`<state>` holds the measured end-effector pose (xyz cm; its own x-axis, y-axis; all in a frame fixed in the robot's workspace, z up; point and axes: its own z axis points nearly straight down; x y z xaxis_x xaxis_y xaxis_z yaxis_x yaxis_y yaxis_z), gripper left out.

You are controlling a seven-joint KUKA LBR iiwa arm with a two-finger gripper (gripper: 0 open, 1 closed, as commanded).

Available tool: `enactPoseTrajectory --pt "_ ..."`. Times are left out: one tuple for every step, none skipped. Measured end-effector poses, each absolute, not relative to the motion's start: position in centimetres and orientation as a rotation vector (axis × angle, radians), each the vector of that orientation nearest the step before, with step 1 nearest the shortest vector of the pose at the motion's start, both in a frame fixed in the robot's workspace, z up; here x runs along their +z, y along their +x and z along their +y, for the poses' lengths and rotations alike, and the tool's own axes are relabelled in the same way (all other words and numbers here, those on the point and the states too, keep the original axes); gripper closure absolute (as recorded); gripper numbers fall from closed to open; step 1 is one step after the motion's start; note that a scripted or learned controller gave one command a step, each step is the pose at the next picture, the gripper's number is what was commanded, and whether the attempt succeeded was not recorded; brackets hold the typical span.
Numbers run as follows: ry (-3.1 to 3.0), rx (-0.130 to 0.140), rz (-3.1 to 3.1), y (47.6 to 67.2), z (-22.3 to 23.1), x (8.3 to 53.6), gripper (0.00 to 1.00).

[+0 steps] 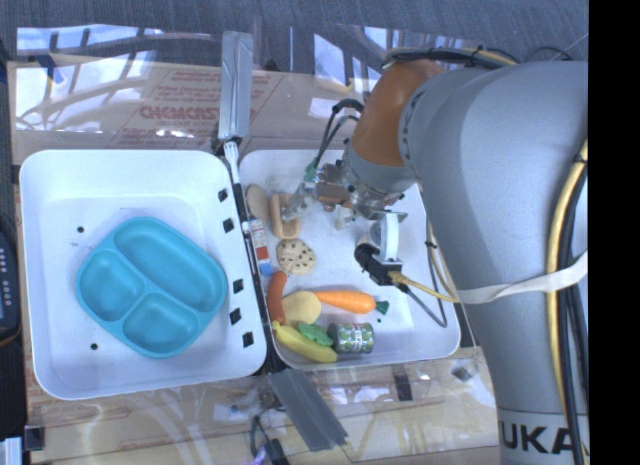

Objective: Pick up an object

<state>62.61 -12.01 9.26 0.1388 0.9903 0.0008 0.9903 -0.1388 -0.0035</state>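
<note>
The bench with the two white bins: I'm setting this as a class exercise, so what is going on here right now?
A grey KUKA arm reaches from the right over the right-hand bin, which holds toy food: a carrot, a cookie, a banana, a small can and more. Its pincer is low at the bin's upper left, by the tan pieces there; a grasp cannot be confirmed. The left bin holds a blue divided plate.

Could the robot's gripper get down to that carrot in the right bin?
Probably yes. The carrot lies on top, its upper side uncovered, beside the lemon, and the gripper hangs over the same bin; crowding neighbours might hinder a clean grasp.
</note>
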Motion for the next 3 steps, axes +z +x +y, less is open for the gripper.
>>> enactPoseTrajectory --pt "-2.108 -0.002 -2.331 56.6 -15.4 9.5 0.00" --pt "-2.263 -0.003 -2.182 55.2 -12.2 9.4 0.00" --pt "-2.172 -0.005 -2.274 48.9 -14.2 9.5 0.00"
